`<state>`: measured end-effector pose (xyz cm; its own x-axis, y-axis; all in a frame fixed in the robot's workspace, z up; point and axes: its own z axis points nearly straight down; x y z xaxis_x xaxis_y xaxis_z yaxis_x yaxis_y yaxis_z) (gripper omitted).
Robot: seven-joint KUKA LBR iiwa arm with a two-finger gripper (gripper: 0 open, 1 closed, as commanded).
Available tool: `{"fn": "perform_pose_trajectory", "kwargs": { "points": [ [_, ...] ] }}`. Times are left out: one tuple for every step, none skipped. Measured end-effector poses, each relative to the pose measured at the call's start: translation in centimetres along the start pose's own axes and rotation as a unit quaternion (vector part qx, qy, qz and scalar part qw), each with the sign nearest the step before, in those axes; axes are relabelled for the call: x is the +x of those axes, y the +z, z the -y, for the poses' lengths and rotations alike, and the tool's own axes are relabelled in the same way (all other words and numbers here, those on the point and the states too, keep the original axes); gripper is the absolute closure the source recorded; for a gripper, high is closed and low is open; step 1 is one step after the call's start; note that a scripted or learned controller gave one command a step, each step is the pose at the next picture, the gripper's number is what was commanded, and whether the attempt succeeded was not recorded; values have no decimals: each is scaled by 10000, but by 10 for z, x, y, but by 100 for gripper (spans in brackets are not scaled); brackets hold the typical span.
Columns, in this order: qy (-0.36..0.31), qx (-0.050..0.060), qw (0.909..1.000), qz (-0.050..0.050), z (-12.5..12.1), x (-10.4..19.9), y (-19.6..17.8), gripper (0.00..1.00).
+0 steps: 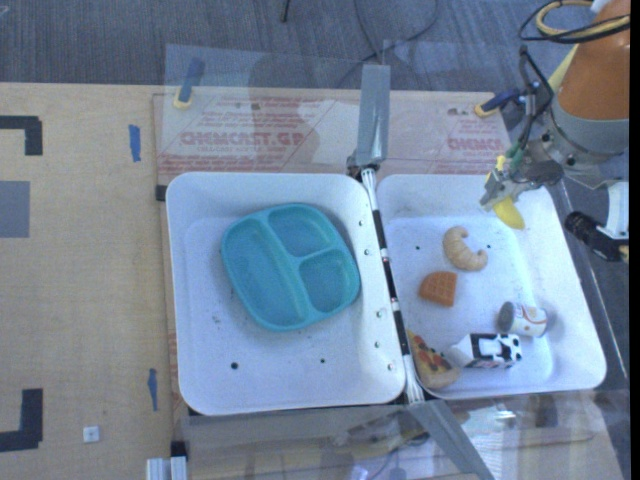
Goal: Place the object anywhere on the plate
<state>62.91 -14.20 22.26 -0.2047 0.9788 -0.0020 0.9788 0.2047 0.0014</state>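
On the wooden bench [80, 298], the left bin [200, 368] holds a turquoise plate [290, 265] with three compartments, lying a little toward the bin's upper middle with nothing on it. Just right of the divider, the right bin [575, 363] carries the loose things: a pizza slice toy [432, 361] against the bin's lower left wall, an orange waffle-like piece [438, 288] near the middle, a croissant [465, 248] just above and right of it, a black-and-white cow figure [496, 349] near the lower edge, and a small white and red ball-like toy [532, 319] beside a grey piece just above the cow. At the bin's upper right corner the gripper [508, 190] hangs over the rim, with a yellow object [510, 211] right under its tip; whether the jaws are spread, pressed together or pinching that yellow object cannot be told from this angle.
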Motion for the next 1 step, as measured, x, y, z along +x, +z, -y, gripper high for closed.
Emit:
{"fn": "perform_pose_trajectory", "kwargs": {
  "points": [
    [-357, 10, 9994, -11, -7, 86, 38, 100]
  ]
}}
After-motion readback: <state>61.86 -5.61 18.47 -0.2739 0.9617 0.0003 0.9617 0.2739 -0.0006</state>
